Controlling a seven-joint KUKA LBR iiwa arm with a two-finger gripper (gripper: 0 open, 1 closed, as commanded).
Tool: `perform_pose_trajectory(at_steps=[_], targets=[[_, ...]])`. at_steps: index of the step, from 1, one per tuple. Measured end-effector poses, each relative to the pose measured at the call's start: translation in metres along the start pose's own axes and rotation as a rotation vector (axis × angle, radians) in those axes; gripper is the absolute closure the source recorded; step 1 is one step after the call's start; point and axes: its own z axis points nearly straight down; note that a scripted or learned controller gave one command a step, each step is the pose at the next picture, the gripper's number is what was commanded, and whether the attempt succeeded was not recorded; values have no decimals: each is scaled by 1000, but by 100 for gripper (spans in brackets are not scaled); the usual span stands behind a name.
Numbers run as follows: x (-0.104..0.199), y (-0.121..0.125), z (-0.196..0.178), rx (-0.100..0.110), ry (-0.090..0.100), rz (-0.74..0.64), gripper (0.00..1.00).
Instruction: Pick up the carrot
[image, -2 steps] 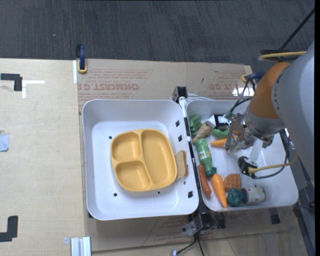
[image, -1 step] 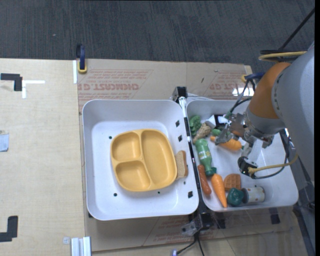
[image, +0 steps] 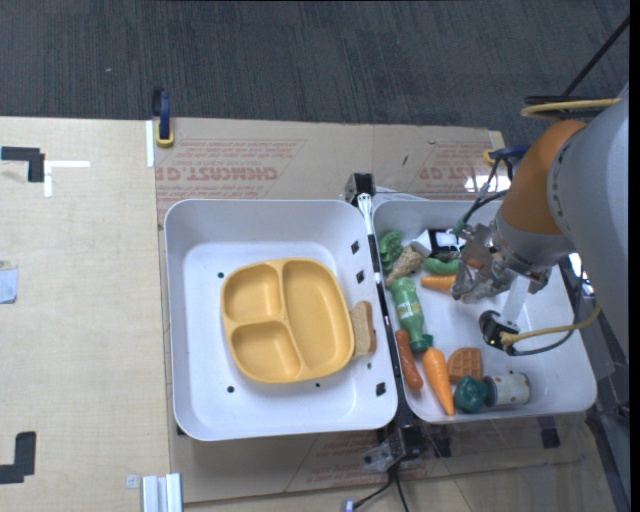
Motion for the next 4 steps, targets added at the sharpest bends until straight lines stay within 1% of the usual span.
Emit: perform_pose_trajectory(at_steps=[1, 2, 3, 4], targets=[[0, 0, 0, 0, 0, 1, 0], [-7, 21, 10, -2, 15, 75, 0], [-16, 5, 17, -2, 9, 261, 0], [-33, 55, 16, -3, 11, 715, 0]])
